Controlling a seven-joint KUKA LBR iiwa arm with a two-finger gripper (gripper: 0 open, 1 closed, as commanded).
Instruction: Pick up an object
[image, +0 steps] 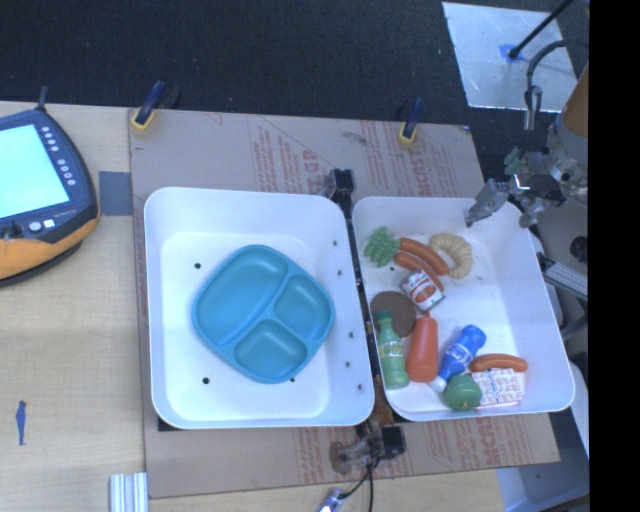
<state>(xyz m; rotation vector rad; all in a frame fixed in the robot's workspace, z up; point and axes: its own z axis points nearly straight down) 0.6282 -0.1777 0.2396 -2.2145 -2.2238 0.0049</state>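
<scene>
Near edge: a black clamp (385, 440) with a cable sits on the brown board (300, 150) just below the gap between the two bins.
Left bin (165, 300): white and shallow, it carries a blue divided plate (263, 313) lying flat near its middle.
Right bin (545, 300): white, just beside the left bin, with toy food crowded into its left and near parts.
Far cluster: a carrot with green leaves (385, 246), a sausage (422, 262) and a pale ring-shaped pastry (455, 252) lie touching one another; a small can (424, 289) is just below them.
Near cluster: a brown round disc (392, 312), a green bottle (392, 352), an orange bottle (424, 347), a blue bottle (460, 350), a green round fruit (462, 392), a second sausage (498, 363) and a red-and-white packet (500, 386) lie close together.
Claw (505, 205): above the far right corner of the right bin, well apart from every object; I cannot tell whether it is wide or narrow, and nothing shows between its tips.
Tabletop (70, 340): pale wood; an orange-edged control pad with a screen (30, 185) rests at the far left.
</scene>
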